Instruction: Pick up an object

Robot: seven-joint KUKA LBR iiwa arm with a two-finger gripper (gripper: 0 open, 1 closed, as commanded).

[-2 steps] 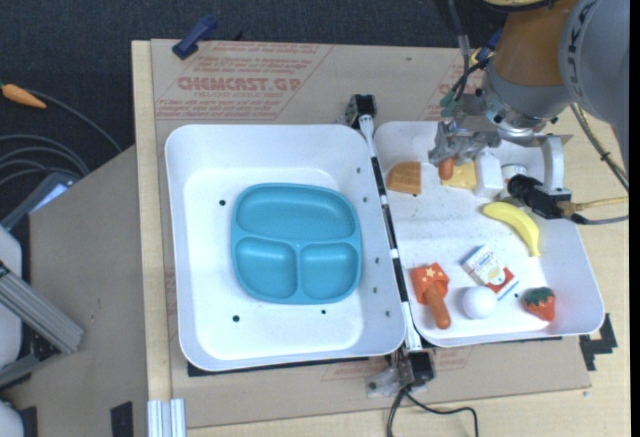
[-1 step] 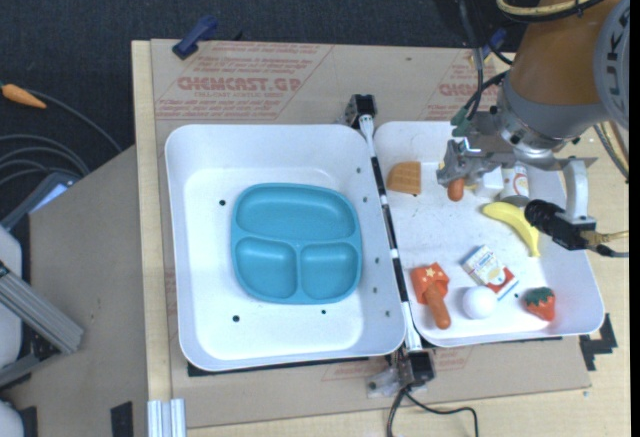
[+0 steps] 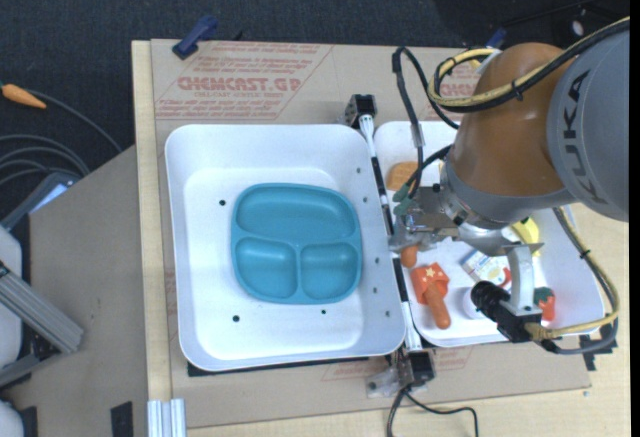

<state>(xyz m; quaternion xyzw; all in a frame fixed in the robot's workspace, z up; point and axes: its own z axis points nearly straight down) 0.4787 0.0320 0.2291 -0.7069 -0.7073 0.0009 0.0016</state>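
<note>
The arm's orange band (image 3: pixel 505 130) bulks closest to the lens, hanging over the right bin (image 3: pixel 585 270). Beneath it the fingers (image 3: pixel 408 228) are down at that bin's left wall, close against the divider. I cannot tell whether they are released or clenched, because the wrist hides much of them.

Just on their near side sits a small orange lump (image 3: pixel 408 253); whether it is separate from the next thing is unclear. Just past it lies an orange carrot-shaped toy (image 3: pixel 436 297), which I judge the likeliest object to pick. It lies toward the view's bottom and slightly right of the fingers. Its long axis slants away from them, with the redder, broader end nearer and the narrow end pointing at the bin's near wall.

On the fingers' far side rests a tan round thing (image 3: pixel 402 173). Well off to their left, a teal divided plate (image 3: pixel 296 243) lies in the left bin (image 3: pixel 185 225).
</note>
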